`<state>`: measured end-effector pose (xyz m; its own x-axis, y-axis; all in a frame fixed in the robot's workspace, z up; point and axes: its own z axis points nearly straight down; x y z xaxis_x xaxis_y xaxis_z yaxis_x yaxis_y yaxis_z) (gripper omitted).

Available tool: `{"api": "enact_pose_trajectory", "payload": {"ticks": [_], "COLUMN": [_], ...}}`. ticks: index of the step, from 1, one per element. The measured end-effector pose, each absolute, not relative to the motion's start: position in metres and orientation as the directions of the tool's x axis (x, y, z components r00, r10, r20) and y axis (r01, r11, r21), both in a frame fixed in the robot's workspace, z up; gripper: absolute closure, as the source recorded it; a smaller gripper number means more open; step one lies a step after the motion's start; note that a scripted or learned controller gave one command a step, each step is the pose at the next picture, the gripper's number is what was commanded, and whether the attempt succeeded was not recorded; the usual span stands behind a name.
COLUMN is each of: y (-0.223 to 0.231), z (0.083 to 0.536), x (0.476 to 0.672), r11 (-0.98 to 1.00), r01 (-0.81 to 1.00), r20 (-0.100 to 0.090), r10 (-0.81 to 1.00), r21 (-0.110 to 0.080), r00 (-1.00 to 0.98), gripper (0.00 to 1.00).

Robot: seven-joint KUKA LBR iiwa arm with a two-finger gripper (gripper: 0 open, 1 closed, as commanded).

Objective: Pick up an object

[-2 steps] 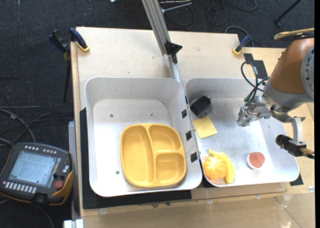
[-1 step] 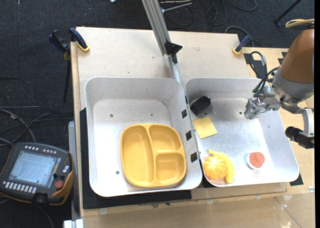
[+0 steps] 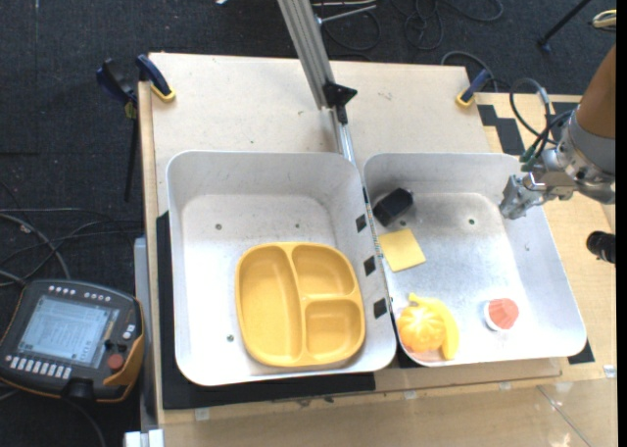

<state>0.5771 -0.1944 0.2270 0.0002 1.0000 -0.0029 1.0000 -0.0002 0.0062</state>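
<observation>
Hanging over the right bin's [image 3: 549,269] rim at about 2 o'clock, the gripper [image 3: 513,202] carries nothing I can see (open or closed, I cannot tell). Inside that bin: a black block [image 3: 393,205] at 10 o'clock, a yellow card [image 3: 403,250] just below it, an orange toy [image 3: 428,328] at 7, a red disc [image 3: 502,314] at 5. A yellow tray [image 3: 298,304] fills the left bin [image 3: 196,239].
</observation>
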Motion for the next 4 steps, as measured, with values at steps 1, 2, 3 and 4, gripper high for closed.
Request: {"api": "enact_pose_trajectory", "payload": {"ticks": [1,2,3,4], "y": [-0.194,-0.139,-0.079,-0.027], "z": [0.258,0.245,0.235,0.245], "x": [0.578,0.564,0.553,0.541], "r11": [0.002,0.007,0.008,0.009], "r01": [1.0,1.0,1.0,1.0], "r20": [-0.002,0.002,0.002,0.002], "r10": [1.0,1.0,1.0,1.0], "r21": [0.005,-0.002,-0.002,-0.001], "r00": [-0.002,-0.007,-0.008,-0.009], "gripper": [1.0,1.0,1.0,1.0]}}
